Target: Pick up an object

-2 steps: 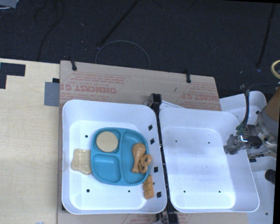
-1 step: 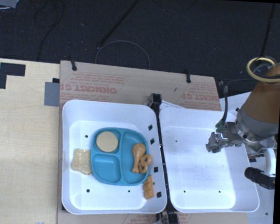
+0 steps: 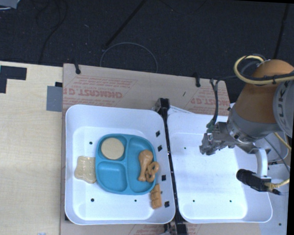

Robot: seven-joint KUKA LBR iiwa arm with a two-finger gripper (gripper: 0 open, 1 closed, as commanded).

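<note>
A blue divided plate (image 3: 113, 180) lies in the left bin (image 3: 79, 120). It holds a round tan cookie (image 3: 111, 148) and a tan chicken leg (image 3: 145, 163) beside a small pretzel (image 3: 153, 170). A pale bread slice (image 3: 86, 169) rests against the plate's left side, and a brown ridged piece (image 3: 155, 196) lies off its lower right corner. My gripper (image 3: 209, 145) hangs over the upper middle of the right bin (image 3: 216, 209), well to the right of all the food. Nothing shows between its fingers.
A black divider bar (image 3: 165, 156) runs between the two bins. A black cylinder with a yellow cable (image 3: 253, 180) sticks out from the arm over the right bin's right side. Cardboard lies under both bins.
</note>
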